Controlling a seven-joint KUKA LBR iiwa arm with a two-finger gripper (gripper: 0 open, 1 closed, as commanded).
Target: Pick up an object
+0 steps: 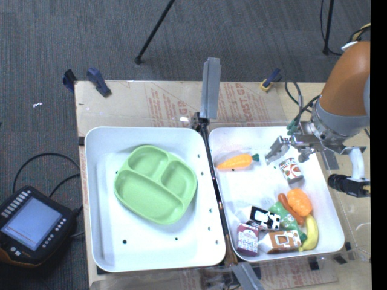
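My gripper (290,151) hovers over the upper part of the right bin (242,139), its fingers spread open with nothing between them. Just below it lies a small red and white carton (293,170). A toy carrot (234,161) rests to the gripper's left. Toward the bin's front sit an orange fruit (300,202), a banana (311,232), a black and white toy (265,217), a purple carton (247,238) and a brown carton (283,240).
The left bin (103,222) holds a green divided plate (156,183). A grey upright post (211,89) stands at the back between the bins. A handheld pendant (30,222) lies on the floor at left.
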